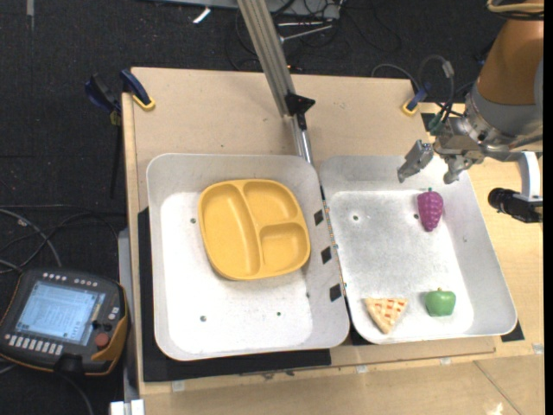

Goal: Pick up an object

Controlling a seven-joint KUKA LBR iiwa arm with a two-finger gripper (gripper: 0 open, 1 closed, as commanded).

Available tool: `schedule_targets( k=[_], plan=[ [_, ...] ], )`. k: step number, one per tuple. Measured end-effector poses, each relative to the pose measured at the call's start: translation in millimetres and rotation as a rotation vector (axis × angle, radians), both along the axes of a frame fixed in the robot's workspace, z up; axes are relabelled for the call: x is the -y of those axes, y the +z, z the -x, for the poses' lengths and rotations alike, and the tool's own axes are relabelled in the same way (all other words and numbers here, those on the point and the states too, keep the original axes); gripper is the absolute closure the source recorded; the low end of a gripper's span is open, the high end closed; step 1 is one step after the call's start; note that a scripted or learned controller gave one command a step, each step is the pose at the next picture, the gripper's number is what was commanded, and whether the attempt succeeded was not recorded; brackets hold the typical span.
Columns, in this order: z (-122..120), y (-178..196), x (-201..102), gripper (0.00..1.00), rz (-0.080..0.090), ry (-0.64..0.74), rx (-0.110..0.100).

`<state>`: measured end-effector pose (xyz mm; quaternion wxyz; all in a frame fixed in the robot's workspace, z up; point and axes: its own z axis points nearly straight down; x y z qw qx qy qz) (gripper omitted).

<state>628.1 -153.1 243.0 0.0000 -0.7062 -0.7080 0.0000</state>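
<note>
My gripper [434, 168] hangs open over the far edge of the right bin [380, 258], its two fingers spread with nothing between them. A purple bunch of grapes [429, 209] lies in that bin just below and slightly toward the near side of the fingers. Near the bin's front edge sit a green pepper [441, 302] and a waffle-patterned pizza slice [385, 312]. The grey arm with its orange band comes in from the upper right.
The left bin [173, 258] holds a yellow divided plate [255, 228]. A metal pole [270, 46] slants up from between the bins. Clamps sit at the bench's far corners. A teach pendant [56, 314] lies on the floor at the left.
</note>
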Motion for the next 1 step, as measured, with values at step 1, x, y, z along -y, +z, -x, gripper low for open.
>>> schedule_targets(
  k=[1],
  plan=[
    [0.0, 0.0, 0.0, 0.0, 0.001, 0.001, 0.0]
  ],
)
